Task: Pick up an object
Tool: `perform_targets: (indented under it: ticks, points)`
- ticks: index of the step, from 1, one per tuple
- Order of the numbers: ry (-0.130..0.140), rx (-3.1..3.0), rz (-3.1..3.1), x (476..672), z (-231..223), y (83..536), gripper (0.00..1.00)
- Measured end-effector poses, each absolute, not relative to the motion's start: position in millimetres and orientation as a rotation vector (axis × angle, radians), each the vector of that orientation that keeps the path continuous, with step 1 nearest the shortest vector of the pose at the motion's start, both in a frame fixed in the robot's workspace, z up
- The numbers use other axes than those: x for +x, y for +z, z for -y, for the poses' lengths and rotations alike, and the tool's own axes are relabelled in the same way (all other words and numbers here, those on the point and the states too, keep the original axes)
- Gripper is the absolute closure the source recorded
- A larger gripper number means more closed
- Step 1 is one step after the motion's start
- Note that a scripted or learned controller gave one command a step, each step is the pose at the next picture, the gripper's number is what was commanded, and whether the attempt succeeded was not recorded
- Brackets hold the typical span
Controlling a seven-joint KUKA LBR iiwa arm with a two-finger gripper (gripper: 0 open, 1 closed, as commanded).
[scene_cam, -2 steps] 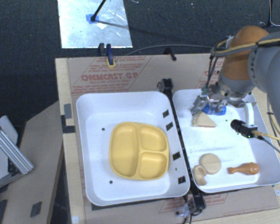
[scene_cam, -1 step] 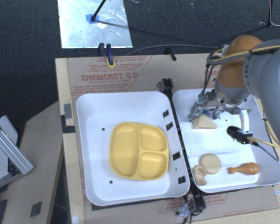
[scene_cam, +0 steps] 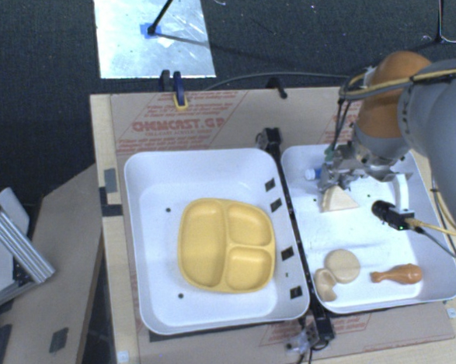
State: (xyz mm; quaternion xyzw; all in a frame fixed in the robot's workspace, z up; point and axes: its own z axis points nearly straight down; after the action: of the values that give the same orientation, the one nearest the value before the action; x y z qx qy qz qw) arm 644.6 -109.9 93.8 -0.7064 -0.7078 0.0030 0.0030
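Note:
My gripper [scene_cam: 333, 176] hangs low over the back of the right bin [scene_cam: 437, 275], reaching in from the right. Directly under and in front of it lies a pale tan wedge [scene_cam: 339, 200], touching or nearly touching the gripper's tip. A round tan piece [scene_cam: 343, 264] and a smaller tan lump [scene_cam: 325, 284] sit near the bin's front left. A brown drumstick-shaped thing [scene_cam: 397, 274] lies at the front right.
The left bin [scene_cam: 147, 191] holds a yellow divided plate [scene_cam: 225, 244]. A black divider with clips [scene_cam: 285, 212] runs between the bins. A small white and blue thing [scene_cam: 313, 173] shows just left of the gripper. The arm's grey and orange body [scene_cam: 409, 102] looms over the right bin's back.

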Motion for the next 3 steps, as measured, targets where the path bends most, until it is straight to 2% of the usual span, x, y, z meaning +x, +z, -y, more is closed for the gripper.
perform_targets:
  ticks: [1,3]
  points:
    - [-0.008,-2.222,2.231,651.5,110.1,158.2,1.00]
    - [-0.008,-2.221,2.231,654.6,119.0,262.1,1.00]
